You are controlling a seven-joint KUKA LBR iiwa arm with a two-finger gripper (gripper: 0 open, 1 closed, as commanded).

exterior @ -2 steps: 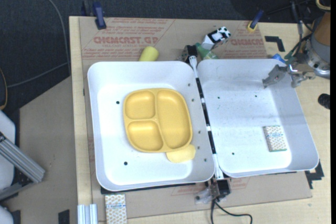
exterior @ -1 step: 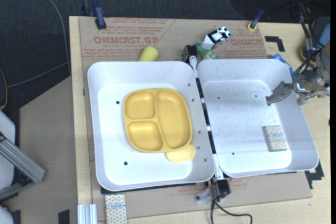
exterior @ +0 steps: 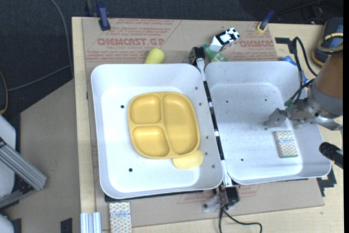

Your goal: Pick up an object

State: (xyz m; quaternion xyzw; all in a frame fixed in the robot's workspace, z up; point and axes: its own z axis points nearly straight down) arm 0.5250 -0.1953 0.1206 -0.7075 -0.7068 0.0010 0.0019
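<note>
Left bin (exterior: 109,117): yellow divided plate (exterior: 163,124). Right bin (exterior: 245,90): small packet (exterior: 285,144). End effector (exterior: 279,117) state unclear.

2 white bins (exterior: 103,117), 1 yellow tray (exterior: 163,124), 1 packet (exterior: 286,144).

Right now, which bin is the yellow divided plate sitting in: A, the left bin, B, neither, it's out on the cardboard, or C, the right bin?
A: the yellow divided plate lies flat inside the left bin, while the right bin holds a small patterned packet near the gripper.
</note>
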